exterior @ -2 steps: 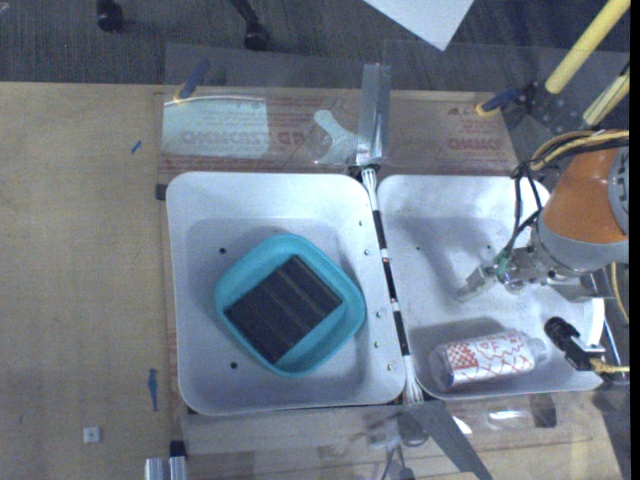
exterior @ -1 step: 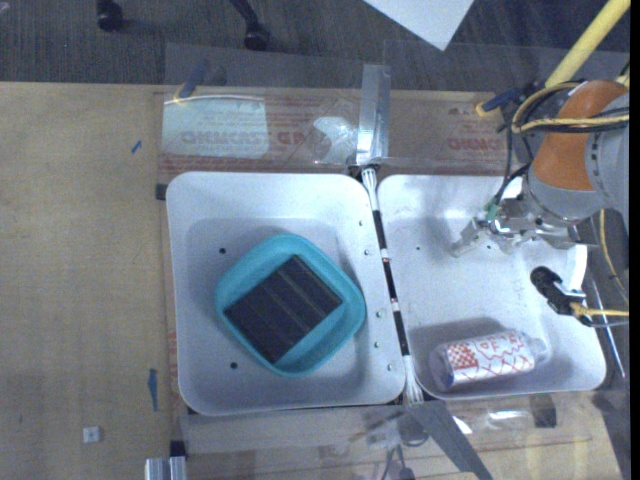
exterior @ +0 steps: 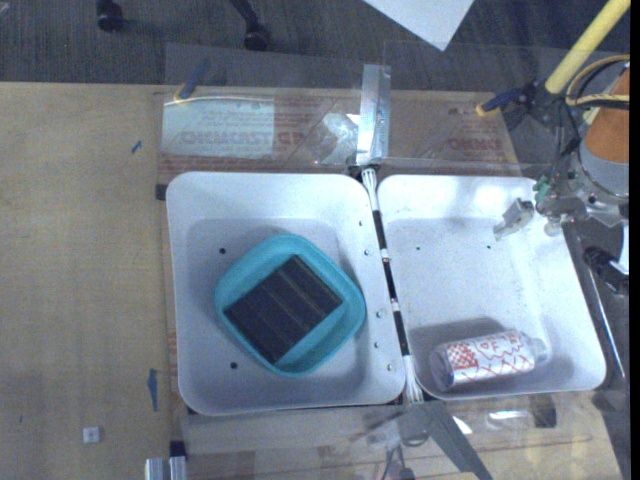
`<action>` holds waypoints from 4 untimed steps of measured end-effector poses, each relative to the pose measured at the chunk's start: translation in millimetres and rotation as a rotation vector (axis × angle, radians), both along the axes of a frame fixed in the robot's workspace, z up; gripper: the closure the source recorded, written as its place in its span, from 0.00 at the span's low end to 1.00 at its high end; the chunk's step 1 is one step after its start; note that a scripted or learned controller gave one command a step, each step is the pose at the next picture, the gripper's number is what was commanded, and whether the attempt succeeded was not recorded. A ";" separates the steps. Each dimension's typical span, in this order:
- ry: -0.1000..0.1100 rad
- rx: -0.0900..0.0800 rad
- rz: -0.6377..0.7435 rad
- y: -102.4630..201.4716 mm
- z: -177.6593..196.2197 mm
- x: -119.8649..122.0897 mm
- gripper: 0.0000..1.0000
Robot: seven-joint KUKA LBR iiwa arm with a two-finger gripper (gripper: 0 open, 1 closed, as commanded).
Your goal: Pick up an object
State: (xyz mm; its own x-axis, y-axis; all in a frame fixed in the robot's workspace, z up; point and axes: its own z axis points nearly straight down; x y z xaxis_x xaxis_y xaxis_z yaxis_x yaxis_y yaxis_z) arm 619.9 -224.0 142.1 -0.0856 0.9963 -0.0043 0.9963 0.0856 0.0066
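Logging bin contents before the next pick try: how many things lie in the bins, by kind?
Teal square plastic container with dark inside, in the left white bin: 1
Red-and-white patterned bottle lying on its side, in the right white bin: 1
Total: 2

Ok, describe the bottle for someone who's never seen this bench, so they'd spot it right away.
Look at the two white bins side by side and take the right bin, the one nearer the arm. The bottle lies on its side along that bin's near edge. It is clear with a red and white patterned label, unlike the teal square dish in the other bin.
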 end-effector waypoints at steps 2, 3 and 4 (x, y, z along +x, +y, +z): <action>-0.001 0.001 0.178 99.4 -54.0 -138.6 0.00; -0.002 0.000 0.229 67.7 -54.0 -97.6 0.00; 0.005 0.001 0.354 98.1 -39.6 -17.7 0.00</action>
